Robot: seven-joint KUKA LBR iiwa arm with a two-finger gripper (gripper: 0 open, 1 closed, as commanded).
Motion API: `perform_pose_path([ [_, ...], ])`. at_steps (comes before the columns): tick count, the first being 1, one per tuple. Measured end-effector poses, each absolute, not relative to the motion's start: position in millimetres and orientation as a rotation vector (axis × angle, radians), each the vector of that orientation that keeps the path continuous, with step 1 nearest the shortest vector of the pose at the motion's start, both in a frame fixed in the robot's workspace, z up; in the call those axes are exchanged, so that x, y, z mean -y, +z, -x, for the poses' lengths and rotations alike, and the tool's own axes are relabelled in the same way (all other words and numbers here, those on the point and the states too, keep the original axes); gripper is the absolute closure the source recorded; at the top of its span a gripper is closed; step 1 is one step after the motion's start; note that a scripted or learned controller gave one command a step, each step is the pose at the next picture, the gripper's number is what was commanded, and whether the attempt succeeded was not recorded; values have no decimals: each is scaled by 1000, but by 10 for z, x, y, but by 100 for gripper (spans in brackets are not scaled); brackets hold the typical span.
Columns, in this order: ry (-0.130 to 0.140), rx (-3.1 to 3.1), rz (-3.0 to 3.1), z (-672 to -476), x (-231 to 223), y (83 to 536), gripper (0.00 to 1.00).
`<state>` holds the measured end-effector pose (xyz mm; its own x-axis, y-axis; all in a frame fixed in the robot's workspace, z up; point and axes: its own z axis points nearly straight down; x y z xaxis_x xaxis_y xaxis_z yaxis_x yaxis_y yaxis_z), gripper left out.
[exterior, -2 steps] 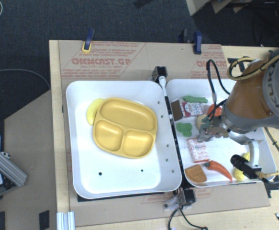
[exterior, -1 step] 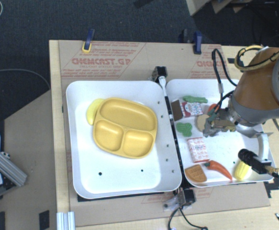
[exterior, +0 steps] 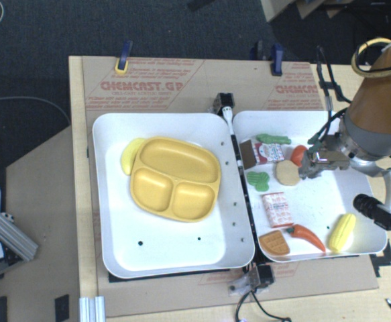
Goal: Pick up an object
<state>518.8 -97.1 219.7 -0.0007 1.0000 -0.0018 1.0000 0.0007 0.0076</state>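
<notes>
While the corn cob (exterior: 342, 231) and carrot (exterior: 307, 235) lie nearest in the right bin (exterior: 316, 200), the hand (exterior: 314, 162) hangs farther back, just beside the tan disc (exterior: 288, 174) and tomato (exterior: 298, 155). Whether it grips anything I cannot tell; best to centre squarely over the disc before closing.

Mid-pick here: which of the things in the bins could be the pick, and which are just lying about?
Could be picked, all in the right bin:
tan disc and tomato, nearest the gripper
green pieces
broccoli
red packet
carrot
corn
cracker

Lying about:
yellow tray in the left bin
clamps
cardboard
</notes>
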Motion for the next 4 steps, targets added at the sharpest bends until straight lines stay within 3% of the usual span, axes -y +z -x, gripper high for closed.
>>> perform_pose_path([
  [1,2,-2221,-2219,-5194,970,2252,100],
  [3,4,-2226,-2214,-5666,35,2233,100],
  [4,5,-2222,-2217,-5886,-51,2352,100],
])
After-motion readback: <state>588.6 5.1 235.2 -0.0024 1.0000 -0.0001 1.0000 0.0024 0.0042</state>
